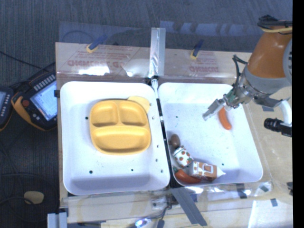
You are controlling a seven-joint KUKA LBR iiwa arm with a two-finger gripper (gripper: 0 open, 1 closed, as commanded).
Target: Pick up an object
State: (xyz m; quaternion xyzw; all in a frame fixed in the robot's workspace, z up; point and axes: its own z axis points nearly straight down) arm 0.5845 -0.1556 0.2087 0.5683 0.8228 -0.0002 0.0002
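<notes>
Camera view: small orange carrot-like object (225,119), slanted, on right bin (247,167) floor

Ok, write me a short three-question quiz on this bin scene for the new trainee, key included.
1. True or false: the yellow divided tray lies in the right bin.
2. Which thing lies nearest the tool?
A. the orange carrot-like piece
B. the small carton
C. the brown round piece
3. Fill the gap: the cluster of small items sits in the right bin's near-____ corner, by the divider between the bins.

Key
1. False: it lies in the left bin.
2. A: the orange piece lies right beside the tool, while the carton and the brown piece sit further off, near the divider.
3. left
</notes>
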